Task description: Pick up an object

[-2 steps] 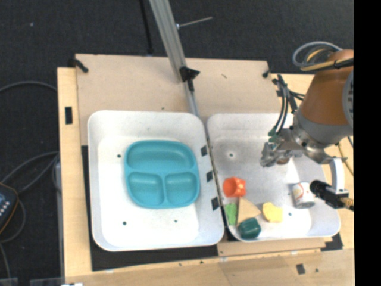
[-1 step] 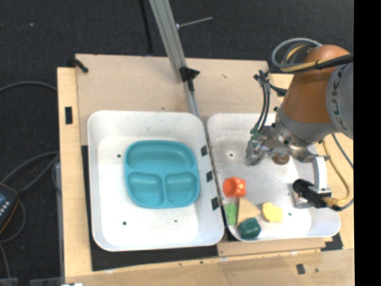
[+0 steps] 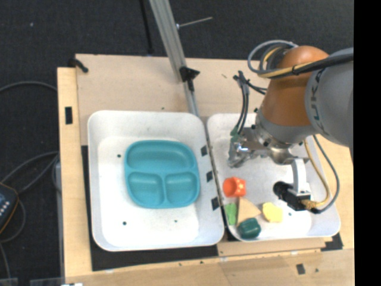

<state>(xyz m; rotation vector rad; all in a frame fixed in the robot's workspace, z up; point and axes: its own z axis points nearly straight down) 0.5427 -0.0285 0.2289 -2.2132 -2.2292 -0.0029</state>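
The pincer, grip state unclear, hangs above the orange cup near the table's front edge; light, rigid, best pinched across its rim.

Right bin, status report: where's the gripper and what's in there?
Gripper low over right bin, upper left. Orange piece, yellow piece, green piece lie loose below it. Teal tray in left bin.

A divided plate lies in the left bin. In the right bin, small toy pieces cluster at the near edge, below the gripper
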